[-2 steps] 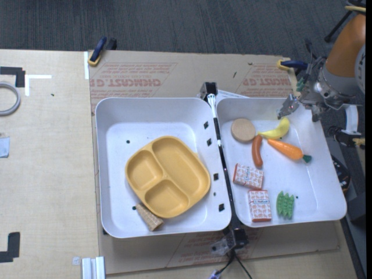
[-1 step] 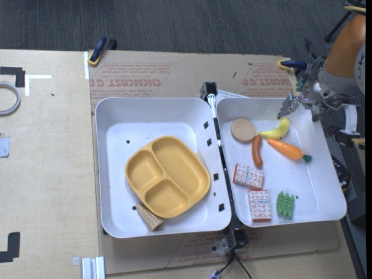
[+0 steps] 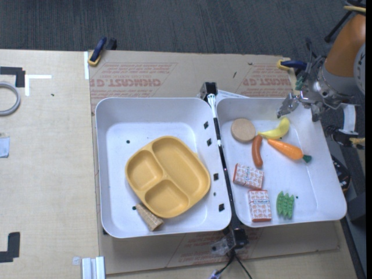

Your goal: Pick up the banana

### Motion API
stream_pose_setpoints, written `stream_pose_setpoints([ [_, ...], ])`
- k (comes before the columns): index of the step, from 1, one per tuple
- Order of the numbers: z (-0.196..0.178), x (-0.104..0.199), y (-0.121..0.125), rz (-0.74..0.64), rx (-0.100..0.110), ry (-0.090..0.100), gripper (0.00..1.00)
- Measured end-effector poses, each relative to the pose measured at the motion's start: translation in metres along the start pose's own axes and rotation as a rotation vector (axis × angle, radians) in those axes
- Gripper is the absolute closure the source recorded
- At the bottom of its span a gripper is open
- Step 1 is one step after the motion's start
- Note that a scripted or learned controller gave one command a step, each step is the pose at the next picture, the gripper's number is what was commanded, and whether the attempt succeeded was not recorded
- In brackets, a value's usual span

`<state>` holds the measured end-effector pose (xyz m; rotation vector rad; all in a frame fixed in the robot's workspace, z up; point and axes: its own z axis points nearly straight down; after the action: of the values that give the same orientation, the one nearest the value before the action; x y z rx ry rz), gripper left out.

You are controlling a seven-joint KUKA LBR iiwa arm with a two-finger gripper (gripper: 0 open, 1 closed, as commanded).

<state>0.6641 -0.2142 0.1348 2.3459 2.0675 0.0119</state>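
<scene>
The small yellow plastic banana (image 3: 278, 130) lies on the floor of the right white bin (image 3: 317, 205), near its far wall. It touches the round tan cookie-like disc (image 3: 243, 129) on one side, and its other end rests just beside the orange plastic carrot with a green tip (image 3: 286, 149). A red-orange sausage (image 3: 257, 151) lies close in front of it.

The metal two-finger gripper (image 3: 289, 104) hangs above the far right corner of this bin, just past the curved end of the banana. Its fingers (image 3: 285, 108) stand apart, and nothing is between them, so it grasps nothing.

In my judgement the task is at its beginning: the banana is not lifted, and the approach looks near but not finished. What is left is to come down over the banana, to close on it, and to raise it. The carrot and the disc are very close, so the fingers may catch them too.
</scene>
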Motion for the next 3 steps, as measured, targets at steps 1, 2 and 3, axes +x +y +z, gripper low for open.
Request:
stream_pose_setpoints([
  [1, -0.0004, 0.0005, 0.0007, 0.031, -0.003, 0.0, 0.0],
  [2, 0.0001, -0.0001, -0.0001, -0.006, 0.0, 0.0, 0.0],
  [3, -0.0001, 0.001, 0.0009, 0.041, -0.005, 0.0, 0.0],
])
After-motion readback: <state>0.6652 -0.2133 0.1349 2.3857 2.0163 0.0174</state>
